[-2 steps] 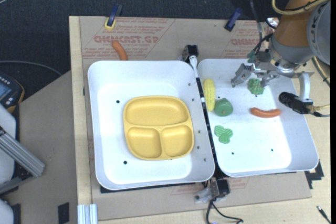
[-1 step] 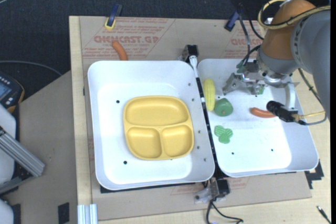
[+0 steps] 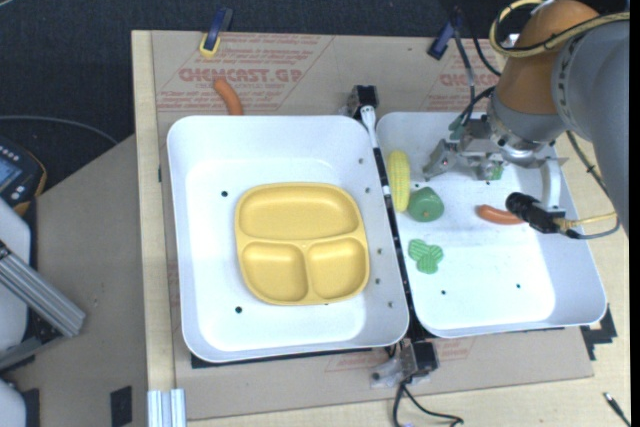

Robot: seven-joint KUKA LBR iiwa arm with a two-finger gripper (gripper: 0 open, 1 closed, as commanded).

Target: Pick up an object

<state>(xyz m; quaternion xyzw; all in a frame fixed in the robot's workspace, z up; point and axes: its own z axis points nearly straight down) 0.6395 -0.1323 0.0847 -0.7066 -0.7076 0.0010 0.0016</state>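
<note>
My gripper [image 3: 467, 163] hangs over the back of the right bin [image 3: 560, 300], below the orange wrist band. Its metal fingers [image 3: 437, 163] stand spread apart, open, with nothing between them. A yellow corn cob [image 3: 399, 180] lies against the bin's left wall, just left of the gripper. A green round fruit [image 3: 427, 205] sits beside the cob, below and to the left of the gripper. An orange sausage-like piece [image 3: 493, 213] lies just in front of the gripper. A green leafy piece [image 3: 427, 256] rests nearer the front.
The left bin [image 3: 200, 295] holds a yellow divided plate [image 3: 300, 240]. An orange piece [image 3: 229, 96] lies on the cardboard behind that bin. Blue clamps [image 3: 214, 32] grip the bench's back edge. A black cable part [image 3: 532, 212] hangs by the arm.
</note>
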